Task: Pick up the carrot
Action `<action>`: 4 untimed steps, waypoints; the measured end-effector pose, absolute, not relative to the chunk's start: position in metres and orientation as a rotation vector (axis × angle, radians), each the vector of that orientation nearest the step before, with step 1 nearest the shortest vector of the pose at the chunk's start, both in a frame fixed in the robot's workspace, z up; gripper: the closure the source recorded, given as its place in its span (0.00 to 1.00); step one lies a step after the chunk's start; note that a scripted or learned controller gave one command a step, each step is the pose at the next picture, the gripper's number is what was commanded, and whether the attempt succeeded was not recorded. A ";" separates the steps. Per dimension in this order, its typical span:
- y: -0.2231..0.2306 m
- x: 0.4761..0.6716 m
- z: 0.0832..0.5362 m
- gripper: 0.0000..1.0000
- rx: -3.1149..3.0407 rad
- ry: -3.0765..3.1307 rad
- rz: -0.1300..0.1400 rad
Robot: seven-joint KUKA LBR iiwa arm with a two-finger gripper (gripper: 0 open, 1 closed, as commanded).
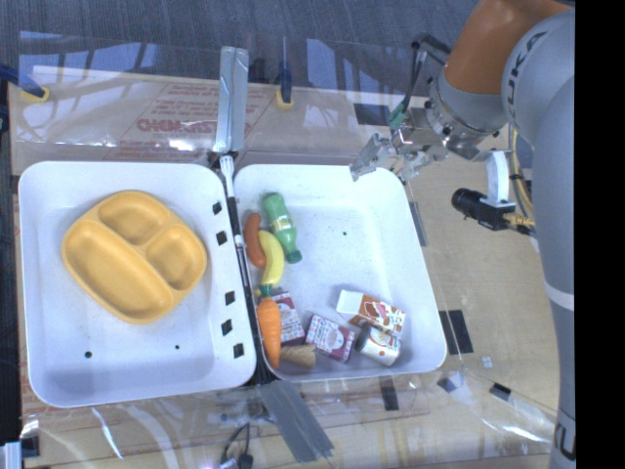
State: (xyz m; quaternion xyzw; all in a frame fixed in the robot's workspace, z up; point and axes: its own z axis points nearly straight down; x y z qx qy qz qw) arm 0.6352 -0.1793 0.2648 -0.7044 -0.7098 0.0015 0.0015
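Note:
The carrot (270,331) is orange and lies lengthwise against the left wall of the right bin (415,262), near its front corner. Its tip touches a brown item at the front wall. My gripper (391,157) hangs over the far right corner of that bin, well away from the carrot, up and to the right of it. Its two fingers (364,163) are spread open with nothing between them.
Just behind the carrot lie a banana (271,258), a red sausage (253,239) and a green bottle (280,226). Several small cartons (363,328) crowd the bin's front. A yellow divided plate (135,254) sits in the left bin (39,360).

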 end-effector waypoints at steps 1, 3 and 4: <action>-0.120 0.657 0.390 0.00 -2.430 -1.990 0.002; -0.183 0.657 0.434 1.00 -2.198 -2.245 0.003; -0.211 0.589 0.443 1.00 -2.022 -2.404 0.003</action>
